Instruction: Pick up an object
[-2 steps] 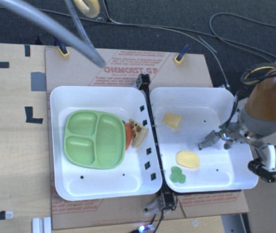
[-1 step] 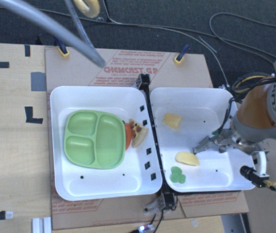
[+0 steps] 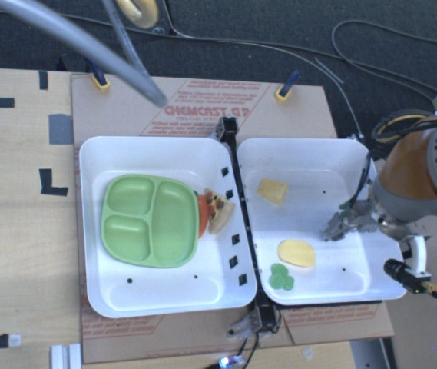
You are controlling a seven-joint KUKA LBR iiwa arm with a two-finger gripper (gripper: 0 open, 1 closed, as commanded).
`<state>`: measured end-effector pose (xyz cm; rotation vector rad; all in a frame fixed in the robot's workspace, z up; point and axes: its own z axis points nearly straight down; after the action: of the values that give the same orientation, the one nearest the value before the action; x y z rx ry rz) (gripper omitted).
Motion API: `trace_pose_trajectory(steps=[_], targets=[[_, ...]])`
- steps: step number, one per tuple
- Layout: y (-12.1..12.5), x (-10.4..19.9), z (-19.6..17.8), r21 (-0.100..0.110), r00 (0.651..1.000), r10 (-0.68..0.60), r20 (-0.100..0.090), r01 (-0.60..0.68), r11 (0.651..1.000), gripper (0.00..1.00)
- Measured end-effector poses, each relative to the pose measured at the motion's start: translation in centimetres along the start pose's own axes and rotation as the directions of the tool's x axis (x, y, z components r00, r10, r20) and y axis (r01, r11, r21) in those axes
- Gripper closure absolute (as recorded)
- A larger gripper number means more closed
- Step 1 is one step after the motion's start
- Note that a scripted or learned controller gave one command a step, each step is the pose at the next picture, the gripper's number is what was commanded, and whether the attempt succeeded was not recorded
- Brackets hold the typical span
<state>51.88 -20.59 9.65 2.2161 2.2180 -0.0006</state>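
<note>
My jaws [image 3: 339, 229] hang low inside the right bin [image 3: 310, 151], near its right wall. The arm [image 3: 406, 171] comes in from the right, grey with an orange band above the wrist. The tips are small and dark in the overhead view, and I cannot tell how far apart they stand. Nothing shows between them.

Everything else lies to the left of my jaws. Closest is a pale yellow oval piece [image 3: 296, 253], lying flat on the bin floor, down and to the left, near but apart from the tips. Just below and left of that piece sits a small green item [image 3: 281, 277], a cluster of round lobes, close beside the yellow oval, at the bin's near edge. Up and to the left of my jaws, farther off, is a yellow wedge [image 3: 273, 191], like a chunk of cheese, alone on the white floor.

Past the divide between the bins, well apart from my jaws, is the left bin [image 3: 153, 302]. In it lies a green plate [image 3: 150, 220] with three compartments, flat on the floor. Against the plate's right edge, on the side nearer my jaws, rests a small slice of pizza [image 3: 215, 211], orange and tan, touching the plate's rim.

Both bins sit on a sheet of cardboard [image 3: 210, 106] on the wooden worktop [image 3: 18, 229]. Black cables [image 3: 372, 33] trail across the dark floor beyond.
</note>
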Motion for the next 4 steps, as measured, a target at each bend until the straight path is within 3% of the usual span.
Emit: trace_pose_trajectory(steps=[3, 4], targets=[[-0.1, -0.7, -17.6, -0.001, 1.0, -0.001, -0.002, 0.001, 1.0, 1.0], [0.0, -0.7, -20.2, 0.002, 1.0, 0.0, -0.003, 0.0, 1.0, 1.0]])
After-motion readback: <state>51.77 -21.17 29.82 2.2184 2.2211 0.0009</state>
